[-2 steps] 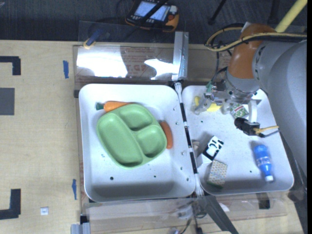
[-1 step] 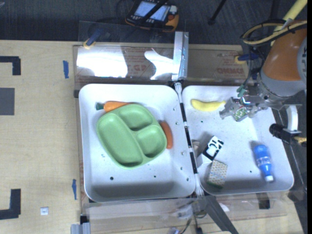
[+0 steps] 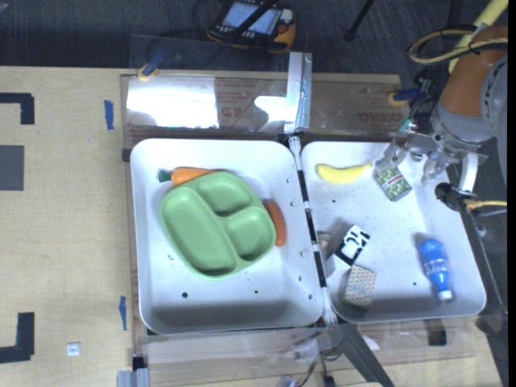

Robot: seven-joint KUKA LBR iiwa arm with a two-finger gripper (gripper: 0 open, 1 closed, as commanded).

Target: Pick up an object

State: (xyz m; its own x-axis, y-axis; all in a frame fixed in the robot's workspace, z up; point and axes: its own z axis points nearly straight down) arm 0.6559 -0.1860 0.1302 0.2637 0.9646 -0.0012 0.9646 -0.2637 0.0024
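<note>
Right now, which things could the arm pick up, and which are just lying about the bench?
Could be picked up:
banana
green-and-white packet, right by the tool
blue bottle
black-and-white item
patterned pad
green divided plate, over two carrots

Just lying about:
handheld controller beyond the bench
blue tape marks
cables

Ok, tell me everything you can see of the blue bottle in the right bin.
The blue bottle is small, looks like plastic, has a translucent blue body, a paler band around its middle and a white cap at the end nearer the bin's front. It lies on its side on the floor of the right bin, close to the right wall, its length running slightly diagonally from back to front. Nothing touches it; the banana and the hand lie well away toward the back.
</note>
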